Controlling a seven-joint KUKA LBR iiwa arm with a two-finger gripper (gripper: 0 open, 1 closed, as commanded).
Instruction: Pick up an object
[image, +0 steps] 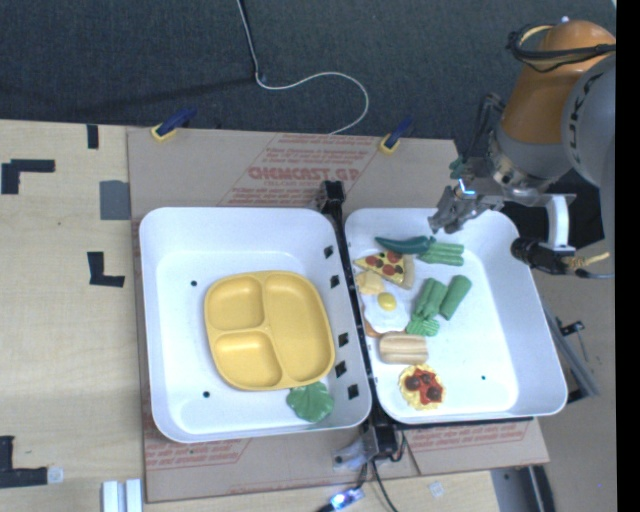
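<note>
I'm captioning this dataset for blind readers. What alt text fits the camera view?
A grey and orange robot arm's gripper hovers over the back of the right bin, which holds toy food, including a pizza slice and hot dog. The left bin holds a yellow divided plate and green lettuce piece.

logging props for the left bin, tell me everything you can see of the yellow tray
The yellow tray looks like smooth moulded plastic with rounded corners and three shallow compartments: two in the upper part, one lower left. It lies flat and slightly rotated in the left bin. A green leafy piece touches its lower right edge.
</note>
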